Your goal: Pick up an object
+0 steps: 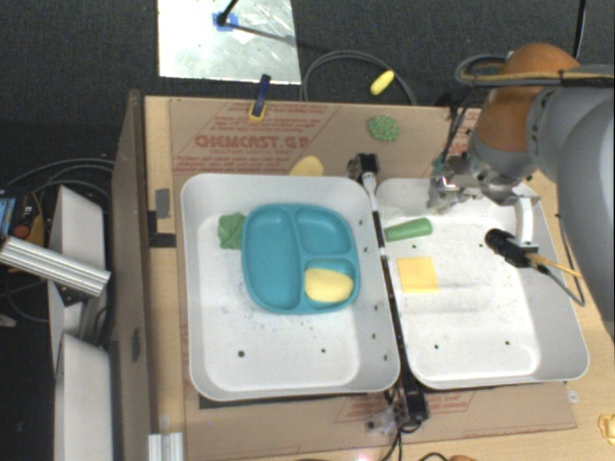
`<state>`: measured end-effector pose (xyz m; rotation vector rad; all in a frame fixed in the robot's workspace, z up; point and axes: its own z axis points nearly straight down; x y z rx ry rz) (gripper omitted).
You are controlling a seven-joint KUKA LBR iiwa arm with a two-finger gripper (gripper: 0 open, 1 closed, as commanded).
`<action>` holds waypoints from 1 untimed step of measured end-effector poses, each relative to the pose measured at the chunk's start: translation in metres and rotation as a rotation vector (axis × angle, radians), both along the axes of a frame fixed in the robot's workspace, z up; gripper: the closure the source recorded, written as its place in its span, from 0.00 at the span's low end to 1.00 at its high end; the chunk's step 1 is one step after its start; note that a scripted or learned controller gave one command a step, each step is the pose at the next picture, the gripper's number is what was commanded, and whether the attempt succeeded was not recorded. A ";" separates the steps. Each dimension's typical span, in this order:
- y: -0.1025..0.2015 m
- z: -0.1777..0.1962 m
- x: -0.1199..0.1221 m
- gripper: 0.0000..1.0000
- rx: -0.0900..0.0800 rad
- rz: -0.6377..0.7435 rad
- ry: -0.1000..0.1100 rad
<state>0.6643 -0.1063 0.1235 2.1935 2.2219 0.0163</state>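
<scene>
Green pickle (pixel 408 228) lies in right bin (pixel 480 349) beside yellow square (pixel 418 274) — jaws hover near far rim, state unclear.

Glossy teal plastic tray (pixel 279 257) in a smooth white plastic bin (pixel 207 257); brown cardboard (pixel 250 137) behind.

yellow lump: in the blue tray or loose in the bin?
In the tray. The yellow lump sits in the lower right compartment of the blue divided tray, inside its rim, in the left bin.
</scene>
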 end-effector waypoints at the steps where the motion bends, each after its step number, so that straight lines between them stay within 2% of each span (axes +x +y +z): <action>1: 0.000 0.011 0.001 1.00 -0.001 0.003 -0.003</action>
